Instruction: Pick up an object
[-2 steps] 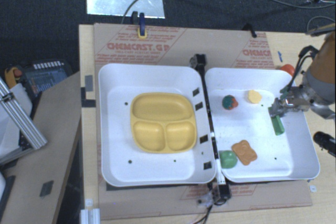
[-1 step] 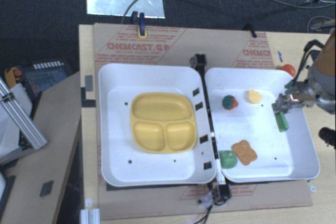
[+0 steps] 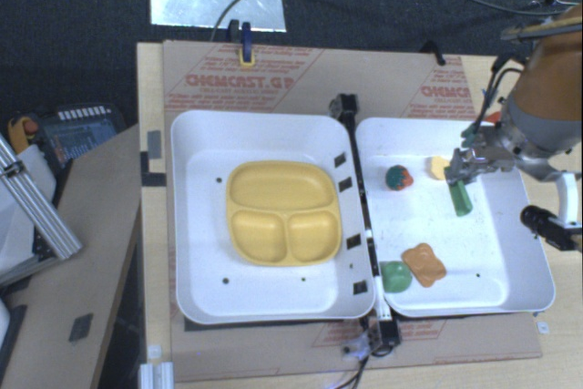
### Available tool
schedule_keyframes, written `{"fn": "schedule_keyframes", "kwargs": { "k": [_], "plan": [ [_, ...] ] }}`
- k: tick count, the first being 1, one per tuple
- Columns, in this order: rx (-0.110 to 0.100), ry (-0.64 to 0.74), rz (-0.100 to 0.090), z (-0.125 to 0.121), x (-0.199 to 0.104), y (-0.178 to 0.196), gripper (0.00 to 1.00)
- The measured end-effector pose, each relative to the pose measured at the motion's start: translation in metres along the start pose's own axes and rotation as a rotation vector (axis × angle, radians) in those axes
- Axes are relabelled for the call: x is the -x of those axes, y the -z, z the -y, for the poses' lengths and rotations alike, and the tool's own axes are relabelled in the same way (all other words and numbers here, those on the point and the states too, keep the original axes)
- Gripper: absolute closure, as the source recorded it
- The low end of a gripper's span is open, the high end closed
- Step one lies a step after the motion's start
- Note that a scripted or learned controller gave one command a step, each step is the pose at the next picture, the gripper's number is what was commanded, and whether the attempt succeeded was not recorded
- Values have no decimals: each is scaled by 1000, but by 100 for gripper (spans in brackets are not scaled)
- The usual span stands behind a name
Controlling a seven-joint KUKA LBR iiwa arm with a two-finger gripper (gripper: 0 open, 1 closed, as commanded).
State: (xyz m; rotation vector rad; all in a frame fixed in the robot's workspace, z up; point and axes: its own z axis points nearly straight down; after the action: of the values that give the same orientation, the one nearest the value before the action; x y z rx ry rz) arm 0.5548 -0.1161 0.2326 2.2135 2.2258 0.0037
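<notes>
My gripper (image 3: pixel 461 172) hangs over the upper right part of the right bin (image 3: pixel 510 287), reaching in from the right. A small dark green cylinder (image 3: pixel 462 199) sticks out downward from between its fingers, with its top end pinched between them. Just left of the gripper lies a pale yellow piece (image 3: pixel 439 167), and further left a red and green ball (image 3: pixel 397 178). Near the bin's front edge sit an orange piece (image 3: pixel 424 263) and a light green piece (image 3: pixel 394 276), touching each other.
The left bin (image 3: pixel 196 196) holds a yellow divided plate (image 3: pixel 281 211). A black divider with clips (image 3: pixel 357 196) runs between the bins. A black part of the arm (image 3: pixel 547 226) juts over the right bin's right rim.
</notes>
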Motion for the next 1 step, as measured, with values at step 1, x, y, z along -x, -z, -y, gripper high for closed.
{"fn": "schedule_keyframes", "kwargs": {
  "k": [1],
  "plan": [
    [-1,-1,0,-12,-43,7,100]
  ]
}}
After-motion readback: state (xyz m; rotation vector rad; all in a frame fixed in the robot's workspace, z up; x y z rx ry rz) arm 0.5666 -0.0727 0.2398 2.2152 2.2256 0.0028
